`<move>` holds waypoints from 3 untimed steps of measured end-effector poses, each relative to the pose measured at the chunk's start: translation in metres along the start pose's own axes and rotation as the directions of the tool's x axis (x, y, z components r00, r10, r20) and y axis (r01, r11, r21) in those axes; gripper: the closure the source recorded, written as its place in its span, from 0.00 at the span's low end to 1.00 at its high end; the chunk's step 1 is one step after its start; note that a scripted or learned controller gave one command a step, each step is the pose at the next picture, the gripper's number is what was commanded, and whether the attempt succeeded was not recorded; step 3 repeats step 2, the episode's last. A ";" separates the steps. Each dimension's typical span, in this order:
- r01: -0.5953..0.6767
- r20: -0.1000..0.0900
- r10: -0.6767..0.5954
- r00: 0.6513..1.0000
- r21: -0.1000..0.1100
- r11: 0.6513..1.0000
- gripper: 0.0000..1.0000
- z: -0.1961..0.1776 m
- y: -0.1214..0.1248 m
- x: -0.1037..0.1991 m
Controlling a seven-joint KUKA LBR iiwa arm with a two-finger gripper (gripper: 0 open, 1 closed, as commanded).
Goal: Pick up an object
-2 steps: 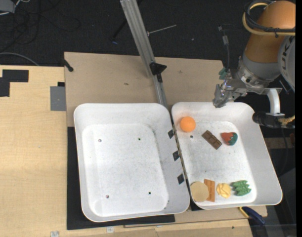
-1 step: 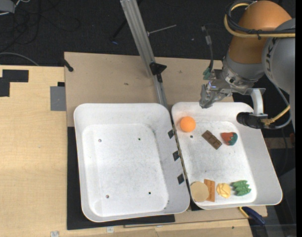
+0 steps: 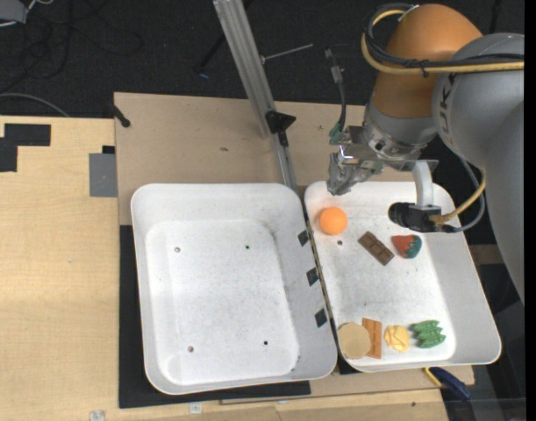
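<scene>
the gripper hangs over the far left corner of the right bin, just above its rim; whether its fingers are open or closed cannot be told from this slant, and nothing shows between them. an orange ball lies just below the gripper, near the bin's left wall. toward the middle sits a brown chocolate-like bar, tilted, and just beside it on the right a red and green strawberry-like piece. along the near edge lie, in a row, a round tan biscuit, an orange-brown slab touching it, a yellow piece and a green leafy piece. the left bin sits alongside, its right rim overlapping the right bin's. no readable writing or brand shows on anything.
</scene>
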State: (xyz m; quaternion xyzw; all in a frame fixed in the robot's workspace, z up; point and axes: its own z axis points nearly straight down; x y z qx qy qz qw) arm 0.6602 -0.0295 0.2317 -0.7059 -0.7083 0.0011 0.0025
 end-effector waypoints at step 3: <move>0.000 0.000 0.000 1.000 0.000 1.000 1.00 0.006 0.001 0.104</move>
